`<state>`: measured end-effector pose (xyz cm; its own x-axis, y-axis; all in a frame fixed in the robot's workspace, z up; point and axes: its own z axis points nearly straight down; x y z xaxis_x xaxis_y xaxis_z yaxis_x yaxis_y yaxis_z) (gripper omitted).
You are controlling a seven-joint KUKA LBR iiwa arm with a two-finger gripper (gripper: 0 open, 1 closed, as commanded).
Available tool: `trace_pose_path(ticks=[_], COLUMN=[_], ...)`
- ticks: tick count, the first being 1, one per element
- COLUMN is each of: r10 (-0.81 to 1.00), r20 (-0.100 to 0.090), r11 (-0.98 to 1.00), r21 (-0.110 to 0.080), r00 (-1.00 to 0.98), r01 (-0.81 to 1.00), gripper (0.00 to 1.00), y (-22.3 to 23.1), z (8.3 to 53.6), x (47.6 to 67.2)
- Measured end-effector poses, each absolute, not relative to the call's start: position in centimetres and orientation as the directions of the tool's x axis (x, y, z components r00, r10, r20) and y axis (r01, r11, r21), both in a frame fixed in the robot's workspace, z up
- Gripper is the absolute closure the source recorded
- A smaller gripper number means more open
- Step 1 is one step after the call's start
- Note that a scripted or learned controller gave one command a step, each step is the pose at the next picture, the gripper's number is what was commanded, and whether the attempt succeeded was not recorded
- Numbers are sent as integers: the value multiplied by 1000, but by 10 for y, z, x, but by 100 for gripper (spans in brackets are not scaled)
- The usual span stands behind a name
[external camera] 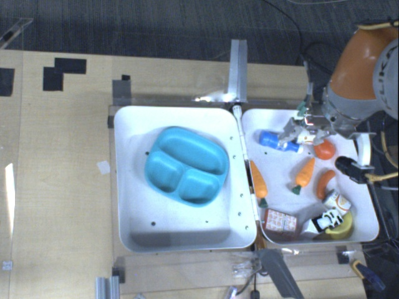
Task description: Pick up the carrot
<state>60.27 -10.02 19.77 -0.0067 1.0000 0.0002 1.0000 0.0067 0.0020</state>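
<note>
so, my claw (pixel 303 124) hangs over the far part of the right bin (pixel 274 232), reaching in from the right, just above the blue bottle (pixel 276 141). can't tell how it's set from this angle, and nothing shows gripped in it. two carrots here: one carrot (pixel 305 173) lies mid-bin, tilted, leafy end toward the near-left, apart from its neighbours, so it looks like the easier pick. the other carrot (pixel 258 181) lies along the bin's left wall, probably awkward because the wall blocks one side. a red-orange ball (pixel 324 149) sits just right of my claw, an orange fruit (pixel 325 182) right of the middle carrot. near edge holds a small carton (pixel 280 220) and a banana (pixel 340 228). left bin (pixel 134 229) carries a blue divided tray (pixel 186 165), likely just clutter. i judge i'm not over either carrot yet; need to shift nearer.
</note>
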Motion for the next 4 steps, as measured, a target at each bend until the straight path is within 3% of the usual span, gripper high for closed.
trace_pose_path(ticks=[1, 2, 3, 4], r10=[1000, 965, 965, 990], r20=[0, -5, -6, -3], r11=[29, 261, 263, 139], r21=[3, 10, 16, 7], r00=[-29, -261, -263, -139], r01=[1000, 965, 965, 990], gripper=[0, 0, 100, 100], y=[-120, -170, -168, -205], z=[116, 89, 101, 181], x=[542, 589, 591, 655])
